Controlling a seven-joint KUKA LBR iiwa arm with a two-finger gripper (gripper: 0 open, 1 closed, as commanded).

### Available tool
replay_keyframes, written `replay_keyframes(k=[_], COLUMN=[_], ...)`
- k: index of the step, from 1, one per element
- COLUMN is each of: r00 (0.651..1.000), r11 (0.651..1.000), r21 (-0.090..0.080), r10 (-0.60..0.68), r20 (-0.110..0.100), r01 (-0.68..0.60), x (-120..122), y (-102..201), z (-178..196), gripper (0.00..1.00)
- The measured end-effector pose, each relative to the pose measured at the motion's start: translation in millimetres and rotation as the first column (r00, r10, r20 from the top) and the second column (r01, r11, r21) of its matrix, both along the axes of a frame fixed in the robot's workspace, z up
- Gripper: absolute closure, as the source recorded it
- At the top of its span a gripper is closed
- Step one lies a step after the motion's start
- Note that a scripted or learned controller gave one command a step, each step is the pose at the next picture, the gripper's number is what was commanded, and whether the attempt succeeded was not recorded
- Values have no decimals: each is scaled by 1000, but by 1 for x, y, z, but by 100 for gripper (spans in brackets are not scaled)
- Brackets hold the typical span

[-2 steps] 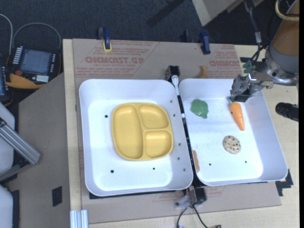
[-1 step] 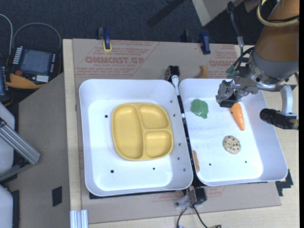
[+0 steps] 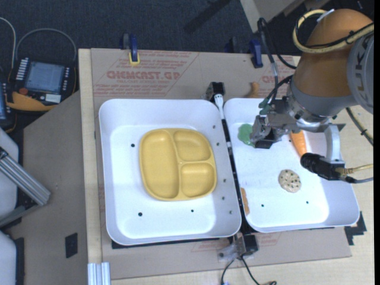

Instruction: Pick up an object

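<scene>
In the right bin [image 3: 279, 212] lie a green object [image 3: 244, 133] near the left wall, an orange carrot-like piece [image 3: 298, 142] and a round cookie with dark chips [image 3: 290, 180]. My gripper [image 3: 264, 136] hangs low over the bin's upper left part, just right of the green object and partly covering it. The carrot piece lies just right of the gripper, half hidden by the wrist. The cookie sits apart, lower down in the bin.
A yellow three-compartment plate [image 3: 177, 162] sits in the left bin [image 3: 122, 212]. A black cable connector [image 3: 320, 165] juts over the right bin near the cookie. The arm's orange band [image 3: 332, 46] looms above the right bin's far edge.
</scene>
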State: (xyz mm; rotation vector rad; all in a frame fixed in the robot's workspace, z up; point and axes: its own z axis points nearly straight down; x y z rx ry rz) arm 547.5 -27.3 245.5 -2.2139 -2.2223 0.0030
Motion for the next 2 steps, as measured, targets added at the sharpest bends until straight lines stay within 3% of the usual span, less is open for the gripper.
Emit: replay_keyframes(k=[2], r00=[1000], r11=[1000], r21=[0], r10=[1], r20=[-1], r01=[-1], x=[-55], y=[94], z=[-14], gripper=[100])
